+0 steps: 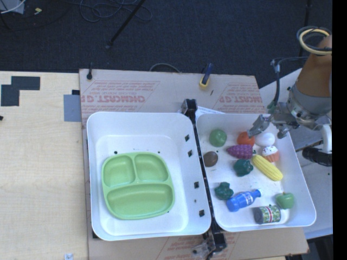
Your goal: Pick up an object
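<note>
Jaws [269,124] stand spread apart, one finger [257,128] angled down to the left and the other toward the right, with nothing between them; they hang over the upper right part of the right shallow white plastic bin [307,199]. My grey arm with its orange band [316,75] comes in from the right of the view. Just below the jaws lie a small red-orange toy tomato [244,138] and a white egg-shaped toy [265,139], close beside each other. A purple bunch of toy grapes [239,150] lies below the tomato, and an orange and white piece [270,153] sits below the egg. A yellow toy corn cob [267,167] lies at a slant to the right of a dark green toy broccoli floret [243,167]. A round green ball-like fruit [218,137] sits nearer the bin's upper left, with a small brown round piece [210,158] below it by the dividing wall. Toward the front of the bin I note a second dark green leafy toy [223,190], a blue plastic bottle [243,199] lying on its side just beside it, a small tin with a green label [268,214] also on its side, and a light green toy pepper [284,200]. The left white bin [97,145] carries a light green plastic divided plate [137,185] with three compartments. Both bins rest on a brown cardboard sheet [135,93] on the pale wooden bench [38,172].
</note>
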Motion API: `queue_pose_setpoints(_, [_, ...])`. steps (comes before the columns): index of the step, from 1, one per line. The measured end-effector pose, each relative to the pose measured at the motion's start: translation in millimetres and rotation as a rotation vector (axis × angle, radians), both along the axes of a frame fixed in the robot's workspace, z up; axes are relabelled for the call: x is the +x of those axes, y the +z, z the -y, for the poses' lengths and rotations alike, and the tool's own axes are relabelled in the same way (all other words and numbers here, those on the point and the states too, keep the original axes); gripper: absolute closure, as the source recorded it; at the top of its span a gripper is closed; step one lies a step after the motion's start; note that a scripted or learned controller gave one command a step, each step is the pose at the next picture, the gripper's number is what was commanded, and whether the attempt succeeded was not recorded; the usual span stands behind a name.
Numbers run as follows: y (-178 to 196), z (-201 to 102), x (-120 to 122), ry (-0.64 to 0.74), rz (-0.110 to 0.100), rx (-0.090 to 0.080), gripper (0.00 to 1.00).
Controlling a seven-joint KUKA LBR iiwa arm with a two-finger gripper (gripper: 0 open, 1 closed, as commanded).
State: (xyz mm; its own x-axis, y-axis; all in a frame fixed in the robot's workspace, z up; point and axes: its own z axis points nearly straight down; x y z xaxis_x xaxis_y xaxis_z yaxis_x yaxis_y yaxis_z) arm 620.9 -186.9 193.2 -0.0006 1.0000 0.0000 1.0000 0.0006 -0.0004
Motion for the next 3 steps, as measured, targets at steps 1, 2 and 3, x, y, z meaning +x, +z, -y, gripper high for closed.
queue_pose_setpoints(1, [-62,5,0,0.001,-0.007,0.002,0.00])
queue_pose_setpoints(2, [-83,3,7,0.003,0.021,-0.003,0.00])
queue_pose_setpoints(3, [-79,3,5,0.005,0.011,-0.001,1.00])
